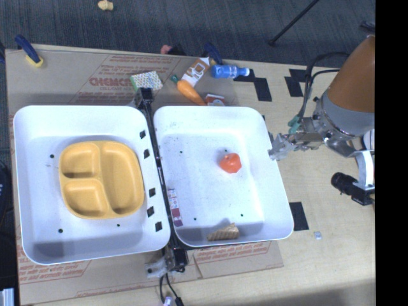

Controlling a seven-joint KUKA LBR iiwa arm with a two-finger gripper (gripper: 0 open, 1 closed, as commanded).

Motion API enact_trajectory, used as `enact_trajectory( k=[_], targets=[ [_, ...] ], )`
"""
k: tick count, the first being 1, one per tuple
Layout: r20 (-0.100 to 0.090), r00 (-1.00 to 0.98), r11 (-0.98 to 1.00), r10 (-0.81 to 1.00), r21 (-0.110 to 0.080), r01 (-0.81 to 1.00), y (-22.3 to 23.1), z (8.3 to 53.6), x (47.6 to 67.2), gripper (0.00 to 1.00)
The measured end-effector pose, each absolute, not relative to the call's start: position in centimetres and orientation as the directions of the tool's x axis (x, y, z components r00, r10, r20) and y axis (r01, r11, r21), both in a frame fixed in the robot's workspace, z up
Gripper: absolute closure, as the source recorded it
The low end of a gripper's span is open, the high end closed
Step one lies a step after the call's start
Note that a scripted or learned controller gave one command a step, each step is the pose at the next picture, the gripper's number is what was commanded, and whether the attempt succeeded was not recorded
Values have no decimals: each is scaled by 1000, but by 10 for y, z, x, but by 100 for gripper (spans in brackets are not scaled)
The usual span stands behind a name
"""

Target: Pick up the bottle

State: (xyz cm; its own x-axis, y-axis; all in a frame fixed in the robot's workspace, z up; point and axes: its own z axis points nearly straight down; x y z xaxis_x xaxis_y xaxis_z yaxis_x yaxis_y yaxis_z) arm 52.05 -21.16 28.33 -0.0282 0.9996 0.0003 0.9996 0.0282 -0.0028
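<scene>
A small blue bottle (pixel 227 72) lies on its side on the cardboard behind the right bin (pixel 275 190). Beside it, to its left, lies a white and orange bottle (pixel 196 71). My gripper (pixel 279 148) hangs just outside the right bin's right rim, well in front of and to the right of both bottles. Nothing shows in its grasp. The grey arm with its orange band (pixel 357 69) comes in from the right edge.
The right bin holds a red-orange round item (pixel 231 163) and a tan piece (pixel 223 233) at its front wall. A yellow divided plate (pixel 101 178) lies in the left bin (pixel 25 190). An orange carrot (pixel 190 92) and a green patterned packet (pixel 146 80) lie behind the bins.
</scene>
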Motion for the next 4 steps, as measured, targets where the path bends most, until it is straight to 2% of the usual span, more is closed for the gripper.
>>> enact_trajectory(
  k=[1, 2, 3, 4],
  targets=[
    [1, 160, -160, 987, -5, 987, -211, 225, 476, 100],
    [1, 308, -308, 951, -6, 951, -194, 177, 476, 100],
    [-1, 580, -580, 815, -3, 815, -184, 199, 476, 100],
    [-2, 908, -908, 419, -5, 419, -161, 212, 476, 100]
  ],
)
